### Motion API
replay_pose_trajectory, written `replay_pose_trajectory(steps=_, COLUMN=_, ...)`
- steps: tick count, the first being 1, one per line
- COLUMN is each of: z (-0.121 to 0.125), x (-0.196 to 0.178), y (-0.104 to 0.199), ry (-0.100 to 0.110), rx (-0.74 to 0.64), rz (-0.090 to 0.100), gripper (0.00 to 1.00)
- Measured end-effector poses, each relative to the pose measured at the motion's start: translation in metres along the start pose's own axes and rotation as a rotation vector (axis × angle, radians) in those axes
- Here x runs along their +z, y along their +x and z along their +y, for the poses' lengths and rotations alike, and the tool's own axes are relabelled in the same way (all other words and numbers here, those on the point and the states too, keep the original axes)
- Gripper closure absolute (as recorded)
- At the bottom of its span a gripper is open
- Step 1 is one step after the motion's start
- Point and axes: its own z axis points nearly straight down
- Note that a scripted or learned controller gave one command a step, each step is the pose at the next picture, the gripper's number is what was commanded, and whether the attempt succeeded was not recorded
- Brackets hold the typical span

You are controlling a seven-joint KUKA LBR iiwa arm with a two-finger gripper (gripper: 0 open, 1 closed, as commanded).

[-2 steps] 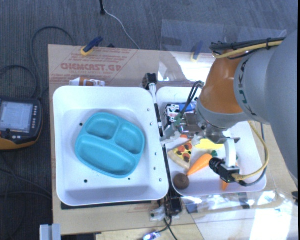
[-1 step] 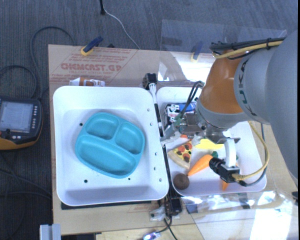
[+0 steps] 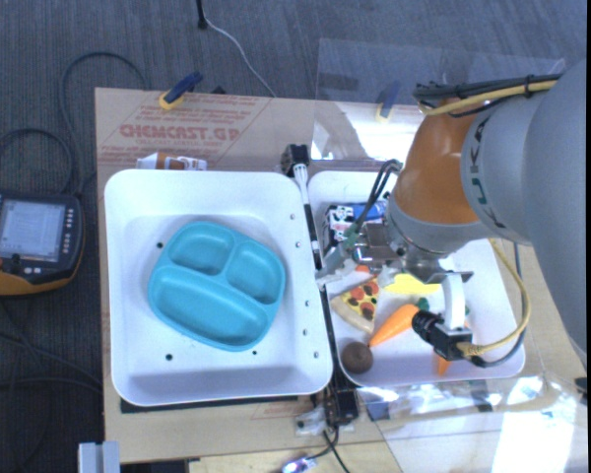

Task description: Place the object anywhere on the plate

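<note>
arm (image 3: 492, 156) reaches in from my right and hangs over the right bin (image 3: 492, 358), its wrist blocking my sight of the gripper (image 3: 389, 264); i cannot tell how it stands. under and beside it i see toy food: an orange carrot (image 3: 394, 325), a pizza slice (image 3: 358, 304), something yellow (image 3: 414, 284) and a brown ball (image 3: 356, 357) by the bin's near corner. the blue three-compartment plate (image 3: 217, 282) lies in the left bin (image 3: 138, 363), well apart from all that food.
</note>
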Motion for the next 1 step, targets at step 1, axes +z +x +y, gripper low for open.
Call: replay_pose_trajectory(steps=1, z=0.0000, x=0.0000, y=0.0000, ry=0.000, rx=0.000, rz=0.000, gripper=0.00)
